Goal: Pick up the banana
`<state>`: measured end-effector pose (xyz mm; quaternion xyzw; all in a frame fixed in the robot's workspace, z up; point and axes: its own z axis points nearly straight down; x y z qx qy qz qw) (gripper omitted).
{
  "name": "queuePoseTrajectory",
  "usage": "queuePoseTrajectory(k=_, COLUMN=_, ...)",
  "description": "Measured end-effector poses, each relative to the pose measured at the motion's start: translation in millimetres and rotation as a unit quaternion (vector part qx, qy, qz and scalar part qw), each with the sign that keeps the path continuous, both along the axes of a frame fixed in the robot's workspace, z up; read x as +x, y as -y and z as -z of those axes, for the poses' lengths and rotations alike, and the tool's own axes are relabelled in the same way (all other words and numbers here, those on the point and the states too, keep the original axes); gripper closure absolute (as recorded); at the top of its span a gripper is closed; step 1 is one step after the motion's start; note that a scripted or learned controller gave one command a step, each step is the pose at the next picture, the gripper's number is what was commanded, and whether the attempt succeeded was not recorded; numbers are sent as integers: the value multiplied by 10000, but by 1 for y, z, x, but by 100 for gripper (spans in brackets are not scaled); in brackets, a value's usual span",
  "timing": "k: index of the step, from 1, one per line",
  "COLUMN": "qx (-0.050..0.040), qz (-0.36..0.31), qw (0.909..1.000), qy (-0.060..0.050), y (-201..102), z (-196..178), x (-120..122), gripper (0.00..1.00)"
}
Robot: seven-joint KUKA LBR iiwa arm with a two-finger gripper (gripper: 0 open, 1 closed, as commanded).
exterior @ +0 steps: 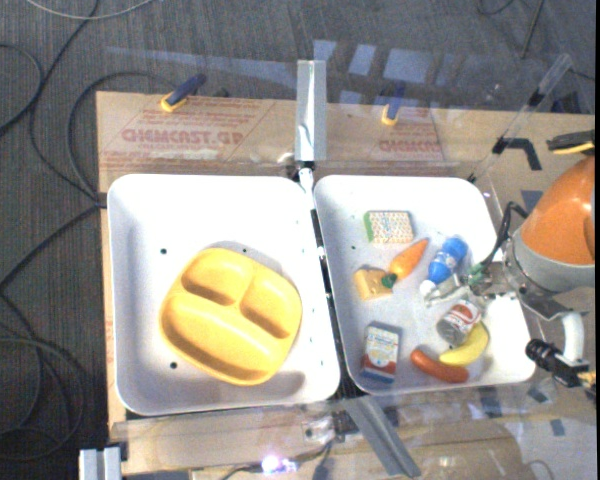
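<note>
Both bins (130, 268) before me are white. In the left one lies a yellow tray (231, 314). In the right one I see a yellow banana (466, 349), a red sausage (439, 365), an orange carrot (409, 258), a blue and white bottle (446, 264), a red and white can (459, 320), and a green box (388, 227) with a dotted pattern. My arm (565, 223) is orange.

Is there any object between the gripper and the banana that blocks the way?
The gripper is low in the right bin, just above the can. The can lies against the banana's upper side, so it sits between them. A red sausage touches the banana's lower left end. From straight above, nothing covers the banana.
</note>
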<state>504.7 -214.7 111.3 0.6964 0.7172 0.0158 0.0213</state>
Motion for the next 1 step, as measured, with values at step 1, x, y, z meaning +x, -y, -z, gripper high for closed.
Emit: queuePoseTrajectory(k=1, qx=-166, qz=-1675, qw=9857, qy=-25, y=8, z=3, x=-5, gripper=0)
